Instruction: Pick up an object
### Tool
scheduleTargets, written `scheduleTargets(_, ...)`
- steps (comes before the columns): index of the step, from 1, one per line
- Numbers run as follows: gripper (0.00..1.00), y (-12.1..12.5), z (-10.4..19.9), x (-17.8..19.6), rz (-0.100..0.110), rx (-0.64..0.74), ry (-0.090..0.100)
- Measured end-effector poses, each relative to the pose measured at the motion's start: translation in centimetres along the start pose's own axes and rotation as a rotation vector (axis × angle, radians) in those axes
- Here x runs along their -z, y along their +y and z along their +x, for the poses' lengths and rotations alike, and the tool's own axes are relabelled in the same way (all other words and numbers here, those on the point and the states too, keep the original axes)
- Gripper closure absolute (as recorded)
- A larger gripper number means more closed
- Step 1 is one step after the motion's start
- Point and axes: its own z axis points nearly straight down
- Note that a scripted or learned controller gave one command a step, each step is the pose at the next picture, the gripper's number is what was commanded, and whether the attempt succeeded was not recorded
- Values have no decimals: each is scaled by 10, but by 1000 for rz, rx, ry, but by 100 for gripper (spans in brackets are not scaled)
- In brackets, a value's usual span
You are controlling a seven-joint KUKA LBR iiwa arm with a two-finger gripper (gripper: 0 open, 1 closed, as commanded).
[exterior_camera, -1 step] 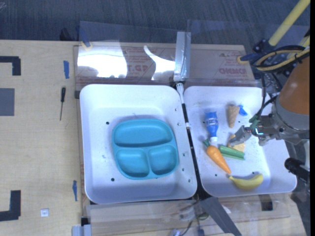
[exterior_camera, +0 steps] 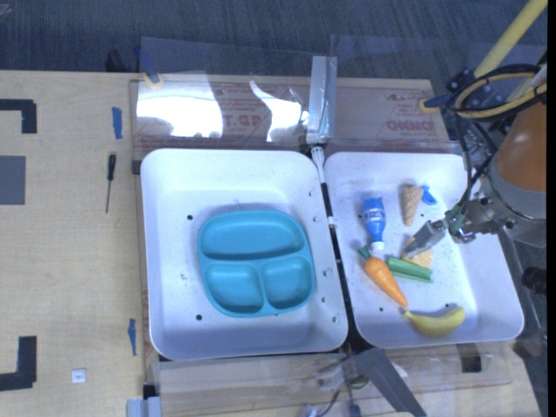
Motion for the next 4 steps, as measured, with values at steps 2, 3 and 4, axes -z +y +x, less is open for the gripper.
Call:
scheduleTargets(2, 0, 28, -6, -145, -6, -60, -2)
scheduleTargets(3, 100, 29, -7, -134, -10, -61, -5)
scheduleTargets(4, 100, 89, 52, -37, -6, 10, 2)
